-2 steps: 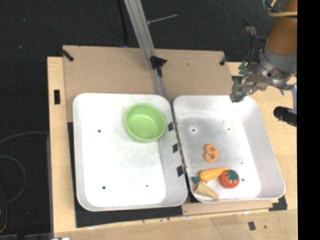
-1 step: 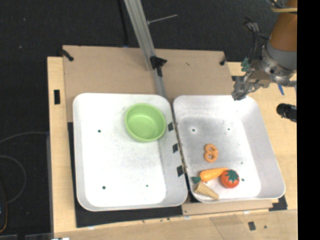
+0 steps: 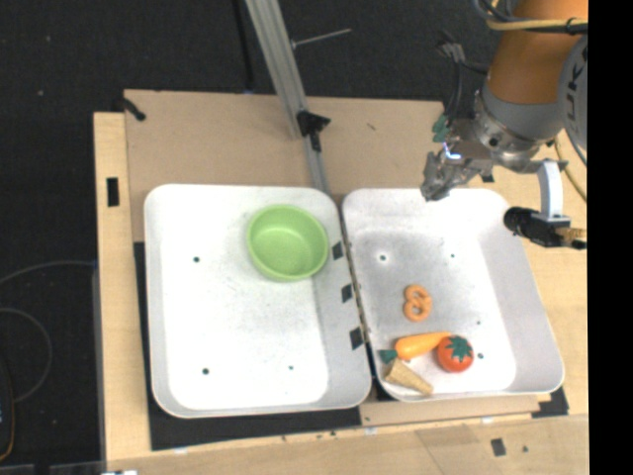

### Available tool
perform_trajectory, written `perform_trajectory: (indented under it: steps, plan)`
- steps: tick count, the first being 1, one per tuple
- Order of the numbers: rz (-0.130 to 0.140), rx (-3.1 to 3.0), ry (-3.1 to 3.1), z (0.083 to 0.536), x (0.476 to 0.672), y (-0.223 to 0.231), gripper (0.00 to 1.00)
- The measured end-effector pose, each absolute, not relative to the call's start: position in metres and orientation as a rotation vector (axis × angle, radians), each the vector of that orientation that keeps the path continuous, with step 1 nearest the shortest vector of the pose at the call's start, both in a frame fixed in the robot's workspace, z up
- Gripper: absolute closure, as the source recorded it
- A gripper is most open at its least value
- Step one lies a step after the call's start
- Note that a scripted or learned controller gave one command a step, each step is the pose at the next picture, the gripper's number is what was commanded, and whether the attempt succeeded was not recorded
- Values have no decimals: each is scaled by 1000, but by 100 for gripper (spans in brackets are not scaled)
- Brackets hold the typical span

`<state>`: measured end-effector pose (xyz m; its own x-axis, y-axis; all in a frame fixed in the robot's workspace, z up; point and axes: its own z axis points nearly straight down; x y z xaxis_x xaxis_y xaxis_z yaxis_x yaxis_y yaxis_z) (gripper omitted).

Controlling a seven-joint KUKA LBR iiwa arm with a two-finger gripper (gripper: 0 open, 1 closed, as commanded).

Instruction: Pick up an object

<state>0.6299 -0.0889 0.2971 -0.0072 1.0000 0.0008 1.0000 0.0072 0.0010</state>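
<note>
The right bin (image 3: 495, 236) holds an orange pretzel-shaped piece (image 3: 417, 303) near its middle. Along that bin's near edge lie an orange carrot (image 3: 420, 344), a red tomato (image 3: 455, 354) and a tan wedge (image 3: 408, 379). A green bowl (image 3: 287, 242) sits upright in the far part of the left bin (image 3: 198, 305). My gripper (image 3: 436, 188) hangs over the far rim of the right bin, well above and behind the pretzel piece, with nothing seen in it.
A grey metal post (image 3: 280, 57) slants up from the gap between the bins at the back. The bins rest on a tan bench (image 3: 218, 137) with dark floor around it.
</note>
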Motion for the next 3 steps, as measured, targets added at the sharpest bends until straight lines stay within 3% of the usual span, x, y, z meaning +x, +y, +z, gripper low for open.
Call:
perform_trajectory:
  steps: [2, 3]
  plan:
    - [0, 2214, 2230, 289, 622, 6, 100]
    - [-1, 2215, 2229, 276, 629, 62, 100]
